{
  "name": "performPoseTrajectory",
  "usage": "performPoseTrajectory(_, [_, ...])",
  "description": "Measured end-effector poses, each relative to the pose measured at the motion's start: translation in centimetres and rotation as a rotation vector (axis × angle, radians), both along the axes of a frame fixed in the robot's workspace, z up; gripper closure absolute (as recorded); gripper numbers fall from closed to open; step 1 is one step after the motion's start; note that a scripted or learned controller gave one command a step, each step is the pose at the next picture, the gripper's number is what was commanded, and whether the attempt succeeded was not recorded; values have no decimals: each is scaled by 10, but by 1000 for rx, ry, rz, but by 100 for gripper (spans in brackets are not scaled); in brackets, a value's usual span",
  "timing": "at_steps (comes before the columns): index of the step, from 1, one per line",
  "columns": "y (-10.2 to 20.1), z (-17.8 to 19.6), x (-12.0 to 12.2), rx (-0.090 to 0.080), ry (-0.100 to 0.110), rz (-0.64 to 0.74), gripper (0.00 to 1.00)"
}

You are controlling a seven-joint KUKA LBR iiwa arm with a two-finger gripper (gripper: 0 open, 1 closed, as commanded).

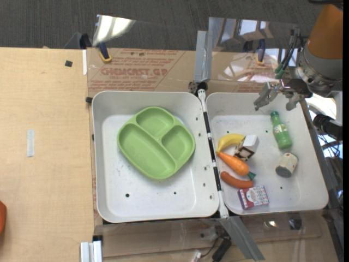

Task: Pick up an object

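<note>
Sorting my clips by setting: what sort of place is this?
Probably a robotics lab bench for pick-up trials: two white bins side by side, toy food such as a carrot and banana, and a robot arm reaching in.

Divided plate [156, 142] in left bin [103, 162], bottle [281, 130] – carrot [233, 163] in right bin [311, 195]

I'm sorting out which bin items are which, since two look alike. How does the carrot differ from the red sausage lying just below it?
The carrot is orange with a green tip at its right end; the sausage is red all over. The carrot tapers to a point at its left end, while the sausage has a blunt, rounded end there. The carrot lies nearer the banana, the sausage nearer the pink packet. Both lie flat in the right bin, slanting the same way.
</note>
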State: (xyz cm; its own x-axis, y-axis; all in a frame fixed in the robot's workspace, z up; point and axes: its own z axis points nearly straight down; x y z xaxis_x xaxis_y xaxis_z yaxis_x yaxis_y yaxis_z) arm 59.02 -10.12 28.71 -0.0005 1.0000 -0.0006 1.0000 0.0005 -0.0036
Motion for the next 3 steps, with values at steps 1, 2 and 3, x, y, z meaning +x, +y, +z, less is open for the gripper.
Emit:
performPoseTrajectory(1, [-12, -130, -54, 0, 0, -77, 0])
performPoseTrajectory(2, [-8, -197, -74, 1, 0, -85, 0])
performPoseTrajectory(3, [-10, -197, -25, 0, -1, -116, 0])
